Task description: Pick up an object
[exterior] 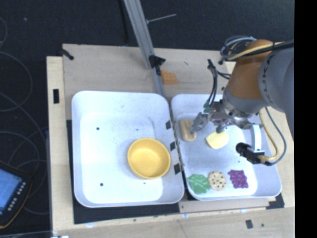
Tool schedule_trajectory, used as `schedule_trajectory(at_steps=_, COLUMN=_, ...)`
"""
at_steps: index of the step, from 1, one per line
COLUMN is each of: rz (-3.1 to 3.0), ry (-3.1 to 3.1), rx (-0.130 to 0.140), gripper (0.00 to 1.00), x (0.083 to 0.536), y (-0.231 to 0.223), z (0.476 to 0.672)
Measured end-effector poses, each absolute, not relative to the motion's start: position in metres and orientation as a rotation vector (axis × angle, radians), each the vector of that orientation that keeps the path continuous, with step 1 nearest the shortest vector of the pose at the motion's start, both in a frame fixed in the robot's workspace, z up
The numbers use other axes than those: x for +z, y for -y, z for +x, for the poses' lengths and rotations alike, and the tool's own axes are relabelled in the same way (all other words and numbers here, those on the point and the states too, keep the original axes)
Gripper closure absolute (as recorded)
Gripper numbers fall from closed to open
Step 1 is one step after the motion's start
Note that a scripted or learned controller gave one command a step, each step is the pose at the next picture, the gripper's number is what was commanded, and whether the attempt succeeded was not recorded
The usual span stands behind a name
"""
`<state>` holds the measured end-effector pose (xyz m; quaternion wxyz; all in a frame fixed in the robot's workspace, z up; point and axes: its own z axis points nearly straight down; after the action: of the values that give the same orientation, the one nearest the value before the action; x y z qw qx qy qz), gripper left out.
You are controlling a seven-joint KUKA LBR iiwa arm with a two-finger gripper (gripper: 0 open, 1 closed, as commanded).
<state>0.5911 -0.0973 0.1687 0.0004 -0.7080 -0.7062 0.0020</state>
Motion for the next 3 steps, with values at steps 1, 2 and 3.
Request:
schedule_trajectory(at_steps=1, rz=-2.223, ry=2.218, rx=0.007, gripper=0.0, x=0.126, y=0.097, z=0.587)
schedule_trajectory(at_steps=2, rz=-2.226, ry=2.221, rx=0.002, gripper=0.0, x=0.101, y=0.099, z=0.588)
schedule_trajectory(at_steps=3, rz=-2.235, ry=2.217, rx=-0.007, gripper=1.0, x=0.114, y=0.099, z=0.59)
